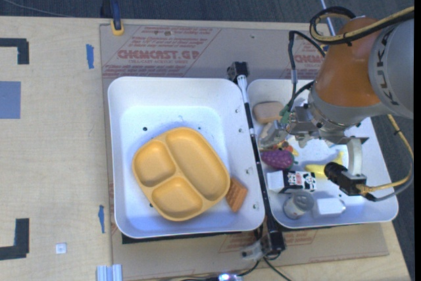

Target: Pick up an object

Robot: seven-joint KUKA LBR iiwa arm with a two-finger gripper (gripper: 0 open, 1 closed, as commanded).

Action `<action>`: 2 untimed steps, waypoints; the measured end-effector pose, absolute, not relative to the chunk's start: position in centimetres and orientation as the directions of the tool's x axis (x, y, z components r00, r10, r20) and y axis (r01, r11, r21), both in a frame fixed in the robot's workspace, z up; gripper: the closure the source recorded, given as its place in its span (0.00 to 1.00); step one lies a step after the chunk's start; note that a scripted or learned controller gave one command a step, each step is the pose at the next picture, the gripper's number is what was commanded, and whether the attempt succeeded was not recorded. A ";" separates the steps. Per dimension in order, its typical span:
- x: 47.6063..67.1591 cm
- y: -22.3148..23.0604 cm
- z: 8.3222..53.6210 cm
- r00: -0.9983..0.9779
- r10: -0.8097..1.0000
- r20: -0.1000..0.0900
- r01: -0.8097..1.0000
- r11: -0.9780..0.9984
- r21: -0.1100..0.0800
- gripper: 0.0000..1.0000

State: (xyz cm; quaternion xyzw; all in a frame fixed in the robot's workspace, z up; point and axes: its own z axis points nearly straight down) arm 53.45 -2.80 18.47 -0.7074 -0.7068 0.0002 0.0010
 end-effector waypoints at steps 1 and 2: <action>53.4 -2.8 18.5 0.001 1.000 0.001 1.000 -0.001 -0.002 0.00; 56.4 -9.4 9.5 0.001 1.000 0.000 1.000 -0.001 0.005 0.00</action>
